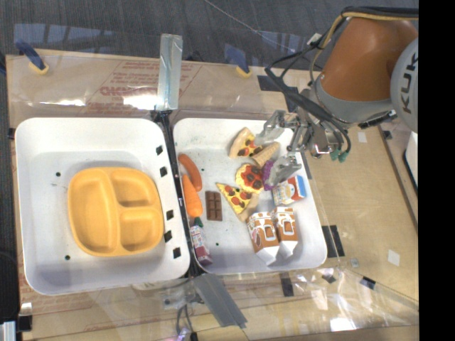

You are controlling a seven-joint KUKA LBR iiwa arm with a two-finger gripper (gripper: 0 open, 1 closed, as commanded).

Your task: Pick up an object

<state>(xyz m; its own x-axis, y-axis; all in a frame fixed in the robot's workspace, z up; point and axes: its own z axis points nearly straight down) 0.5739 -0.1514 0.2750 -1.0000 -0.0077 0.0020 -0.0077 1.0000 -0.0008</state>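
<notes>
Two shallow white bins sit side by side on the bench. Both look smooth and hard, with round corners.

The left bin (pixel 43 162) holds a yellow plastic tray (pixel 114 210). The tray has soft round edges and is split into three parts.

The right bin (pixel 316 251) holds a pile of toy food. An orange carrot (pixel 193 197) and a reddish sausage (pixel 189 169) lie along its left wall. Below them is a small dark bottle (pixel 200 244) lying on its side. A flat brown chocolate bar (pixel 214 205) with little squares sits near the carrot. Three pizza slices are there too: one triangle (pixel 237 197) in the middle, one (pixel 244 144) near the top, and one (pixel 250 177) between them. A tan cone (pixel 265 153) lies just beside the top slice. Two small boxes printed like little houses (pixel 274 231) stand close together near the bottom. A small white carton with red and blue (pixel 290 189) lies just above them.

The grey arm with the shiny orange band (pixel 362 48) reaches in from the right. Its metal claw (pixel 288 146) hangs over the top right part of the right bin, near the cone and the carton. I cannot tell how the claw is set, since wires and metal bits hide it.
</notes>
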